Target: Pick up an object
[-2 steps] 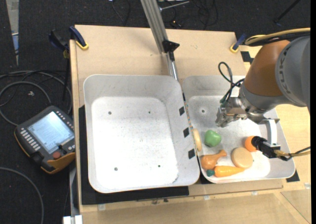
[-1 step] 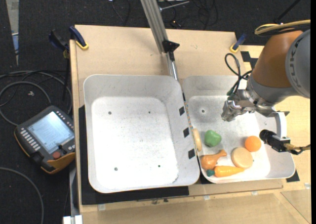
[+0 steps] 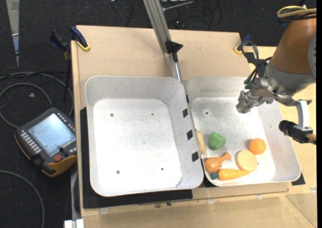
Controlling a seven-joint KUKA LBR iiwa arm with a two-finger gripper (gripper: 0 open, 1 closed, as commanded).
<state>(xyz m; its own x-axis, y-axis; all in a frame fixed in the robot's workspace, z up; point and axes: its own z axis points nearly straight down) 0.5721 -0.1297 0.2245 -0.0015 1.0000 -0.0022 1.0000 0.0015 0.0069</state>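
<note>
The right bin [image 3: 221,93] holds several toy foods near its front: a green pepper [image 3: 217,140], an orange ball [image 3: 257,145], a pale round slice [image 3: 246,160], an orange carrot [image 3: 232,174] and a tan drumstick [image 3: 217,162]. My gripper [image 3: 245,104] hangs over the right bin's back right part, above and apart from the foods. Nothing shows between its fingers.
The left bin [image 3: 100,91] lies beside the right one. A slanted metal pole [image 3: 157,13] runs from the back down to the seam between the bins. Clamps sit at the bench's back corners. A teach pendant [image 3: 48,141] lies on the floor at left.
</note>
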